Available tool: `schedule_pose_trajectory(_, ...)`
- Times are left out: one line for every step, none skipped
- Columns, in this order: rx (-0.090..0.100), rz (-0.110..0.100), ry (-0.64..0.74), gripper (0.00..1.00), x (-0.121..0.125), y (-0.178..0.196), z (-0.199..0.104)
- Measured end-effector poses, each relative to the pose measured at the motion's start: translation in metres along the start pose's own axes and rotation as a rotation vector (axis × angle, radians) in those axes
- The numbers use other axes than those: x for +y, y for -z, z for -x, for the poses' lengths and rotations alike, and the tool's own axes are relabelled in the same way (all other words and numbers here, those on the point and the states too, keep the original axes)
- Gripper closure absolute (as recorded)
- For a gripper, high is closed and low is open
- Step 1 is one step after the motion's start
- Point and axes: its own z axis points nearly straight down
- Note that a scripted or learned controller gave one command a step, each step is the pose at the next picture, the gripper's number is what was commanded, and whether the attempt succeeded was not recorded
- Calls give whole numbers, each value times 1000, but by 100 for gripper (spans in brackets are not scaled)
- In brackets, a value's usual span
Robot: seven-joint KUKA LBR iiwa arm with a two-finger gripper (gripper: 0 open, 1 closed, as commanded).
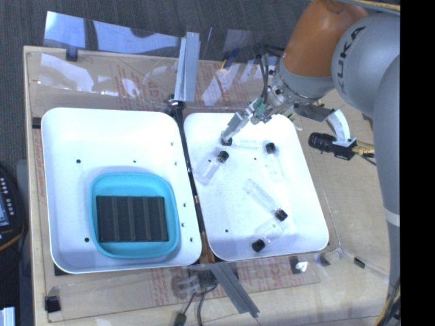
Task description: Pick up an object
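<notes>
gripper [228, 138] hangs over right bin's [309, 212] far side, grip state unclear | nearest vial [212, 166] lies loose just below | three more vials scattered nearer | nothing lifted yet

4 clear vials [212, 168] with black caps lie scattered on their sides in the right bin [307, 217].

Single fixed cam, mounted above the bench, looking down at a slant. Both shallow white plastic bins [58, 182] sit side by side mid-frame, moderately close, whole rims visible. Grey KUKA arm with orange band [340, 39] enters from frame right. Dark carpet floor [170, 5] along top edge.
</notes>
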Motion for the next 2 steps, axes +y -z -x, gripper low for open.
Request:
schedule_pose_trajectory(4,-5,-247,0,27,-132,0)
schedule_pose_trajectory(-1,0,355,0,8,-28,43)
